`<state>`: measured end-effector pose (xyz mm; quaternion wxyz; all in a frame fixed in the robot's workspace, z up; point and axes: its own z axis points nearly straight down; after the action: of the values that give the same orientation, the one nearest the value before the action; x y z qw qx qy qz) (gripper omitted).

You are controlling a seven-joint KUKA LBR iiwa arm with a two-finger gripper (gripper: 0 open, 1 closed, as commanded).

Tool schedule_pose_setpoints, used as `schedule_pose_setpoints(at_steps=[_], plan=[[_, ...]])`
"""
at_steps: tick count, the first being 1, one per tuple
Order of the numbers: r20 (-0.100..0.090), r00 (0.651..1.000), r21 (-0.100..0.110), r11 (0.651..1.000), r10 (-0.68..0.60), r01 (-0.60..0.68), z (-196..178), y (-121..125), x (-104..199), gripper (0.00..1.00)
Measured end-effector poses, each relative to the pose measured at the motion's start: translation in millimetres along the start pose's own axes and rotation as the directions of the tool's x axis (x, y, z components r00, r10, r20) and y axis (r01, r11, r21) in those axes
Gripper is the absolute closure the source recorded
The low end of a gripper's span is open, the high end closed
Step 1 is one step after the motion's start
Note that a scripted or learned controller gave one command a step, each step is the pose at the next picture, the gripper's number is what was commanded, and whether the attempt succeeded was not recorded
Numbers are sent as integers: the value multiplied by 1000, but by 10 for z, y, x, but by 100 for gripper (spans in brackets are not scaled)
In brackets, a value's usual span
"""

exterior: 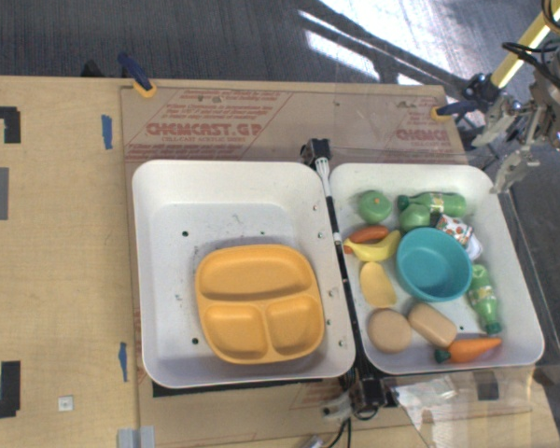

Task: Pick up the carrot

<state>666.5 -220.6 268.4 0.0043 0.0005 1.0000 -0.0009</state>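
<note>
item: small orange plastic carrot with green top (469,348), lying free just below the teal plastic bowl (434,264). hand (515,161): above-right of bowl; whether open, cannot tell. step: approach; next, descend over carrot.

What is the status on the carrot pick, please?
Gripper above right bin's far right corner, off the carrot. Carrot lying at right bin's near edge, untouched. Tan block touching it on the left.
</note>
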Motion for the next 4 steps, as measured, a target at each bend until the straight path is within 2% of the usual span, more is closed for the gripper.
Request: schedule_pose_setpoints(at_steps=[1,2,3,4], plan=[[13,1000,4,1000,-1,0,-148,3,-28,100],[11,1000,1,1000,-7,7,-819,565,528,100],[3,969,-1,969,-246,246,-1204,1190,1537,100],[-4,947,0,947,322,-322,-1145,1198,1624,100]])
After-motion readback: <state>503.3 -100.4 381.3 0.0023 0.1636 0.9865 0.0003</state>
